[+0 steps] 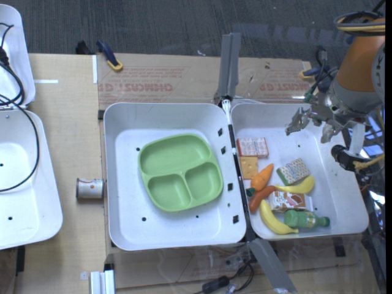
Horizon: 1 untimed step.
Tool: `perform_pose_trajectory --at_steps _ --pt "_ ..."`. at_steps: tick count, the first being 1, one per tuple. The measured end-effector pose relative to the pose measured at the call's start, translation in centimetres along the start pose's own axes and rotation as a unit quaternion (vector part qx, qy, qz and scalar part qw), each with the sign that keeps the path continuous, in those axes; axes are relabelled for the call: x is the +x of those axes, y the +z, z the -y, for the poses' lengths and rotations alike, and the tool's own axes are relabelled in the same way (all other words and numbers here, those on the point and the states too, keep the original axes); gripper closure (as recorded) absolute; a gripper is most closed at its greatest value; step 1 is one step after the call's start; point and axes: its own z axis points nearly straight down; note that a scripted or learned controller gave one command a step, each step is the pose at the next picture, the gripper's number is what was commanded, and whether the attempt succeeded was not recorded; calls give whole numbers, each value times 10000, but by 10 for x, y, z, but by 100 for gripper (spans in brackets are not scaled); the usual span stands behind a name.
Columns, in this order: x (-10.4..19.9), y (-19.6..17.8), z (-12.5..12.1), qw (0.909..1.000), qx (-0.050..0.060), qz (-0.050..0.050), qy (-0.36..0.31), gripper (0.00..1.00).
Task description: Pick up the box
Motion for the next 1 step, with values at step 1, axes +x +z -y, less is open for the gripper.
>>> perform_pose_trajectory --at_steps 1 --pt "-16 85 16 10000 16 -2 73 0"
